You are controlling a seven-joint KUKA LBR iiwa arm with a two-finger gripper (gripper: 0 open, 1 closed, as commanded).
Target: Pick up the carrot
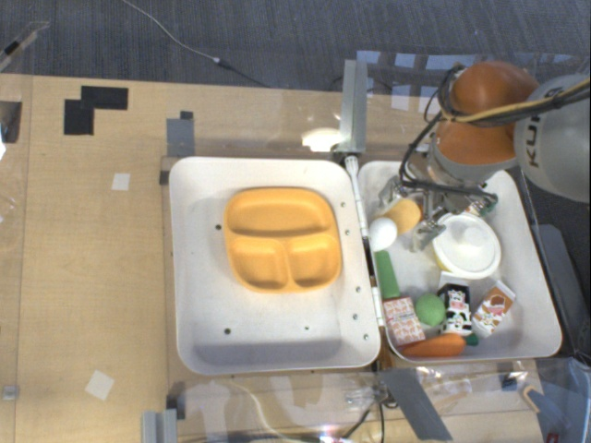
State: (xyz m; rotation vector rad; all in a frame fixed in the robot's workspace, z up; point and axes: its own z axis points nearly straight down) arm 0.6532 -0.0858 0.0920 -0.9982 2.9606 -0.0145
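Note:
The carrot (434,346) is orange and lies flat against the near wall of the right bin (536,275), beside a small green stub. My gripper (415,214) hangs over the far left part of that bin, well away from the carrot. It is open, and its metal fingers (430,231) stand on either side of a yellow-orange rounded item (404,214). The wrist's orange band (485,95) hides what lies beneath it.
The right bin also holds a white ball (382,234), a green stick (386,273), a white bowl (466,245), a green ball (428,309), and small printed cartons (401,320) (454,309) (493,308). The left bin (199,247) holds a yellow divided tray (282,238).

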